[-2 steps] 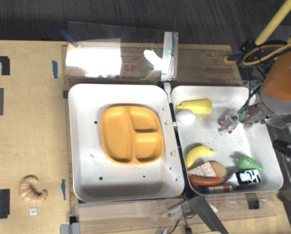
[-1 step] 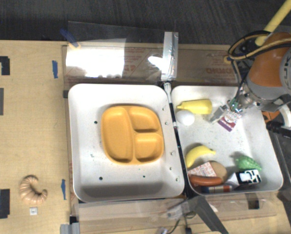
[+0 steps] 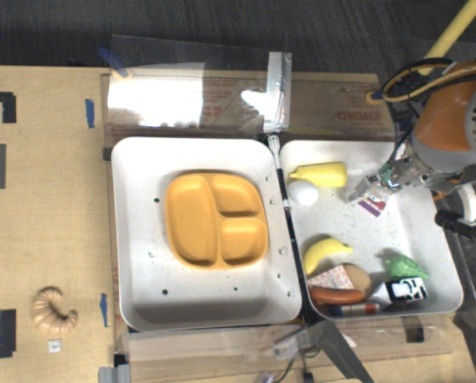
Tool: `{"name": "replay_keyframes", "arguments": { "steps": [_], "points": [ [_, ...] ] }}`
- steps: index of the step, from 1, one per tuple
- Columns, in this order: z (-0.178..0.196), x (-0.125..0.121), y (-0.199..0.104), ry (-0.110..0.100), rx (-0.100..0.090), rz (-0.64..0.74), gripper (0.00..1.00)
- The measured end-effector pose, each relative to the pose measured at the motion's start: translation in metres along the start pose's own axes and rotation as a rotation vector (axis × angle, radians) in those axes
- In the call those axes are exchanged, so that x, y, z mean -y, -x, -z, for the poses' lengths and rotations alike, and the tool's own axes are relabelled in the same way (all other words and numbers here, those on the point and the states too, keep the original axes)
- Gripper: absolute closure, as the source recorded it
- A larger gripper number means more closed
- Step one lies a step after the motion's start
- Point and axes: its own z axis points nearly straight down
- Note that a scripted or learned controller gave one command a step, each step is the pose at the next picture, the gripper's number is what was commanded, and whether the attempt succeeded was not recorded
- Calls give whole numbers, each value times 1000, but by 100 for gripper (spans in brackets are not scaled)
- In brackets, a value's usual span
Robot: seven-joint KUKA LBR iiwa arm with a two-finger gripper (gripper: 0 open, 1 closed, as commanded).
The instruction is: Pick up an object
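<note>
Objects for the pick sit in the right bin (image 3: pixel 429 238); gripper (image 3: pixel 363 190) low in that bin's upper part, nothing seen held.
Left to right, all placed against the divider between the bins: far left on the bench (image 3: pixel 38 214), a croissant toy (image 3: pixel 54 310); left bin (image 3: pixel 130 214) holds an orange divided plate (image 3: pixel 216 219); just right of the divider, a white ball (image 3: pixel 304 192) touching a yellow block (image 3: pixel 320 174), lower down a banana (image 3: pixel 325 254), a hot dog (image 3: pixel 337 296), a green piece (image 3: pixel 403 265), a black-and-white item (image 3: pixel 405 290). Cannot tell if the fingers are parted or closed; too blurred. Risks, my guess: gripper is over a small purple-white scrap (image 3: pixel 372 206), flat and thin, so the fingers may slip off it or close on bare bin floor; the lower pile is crowded, so a grab there could snag a neighbour.
</note>
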Motion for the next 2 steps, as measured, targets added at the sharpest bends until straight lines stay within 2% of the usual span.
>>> {"name": "replay_keyframes", "arguments": {
  "steps": [1,2],
  "points": [
    [-4,-31,41,-23,-28,448,0],
    [-6,41,-5,-12,-10,354,0]
  ]
}}
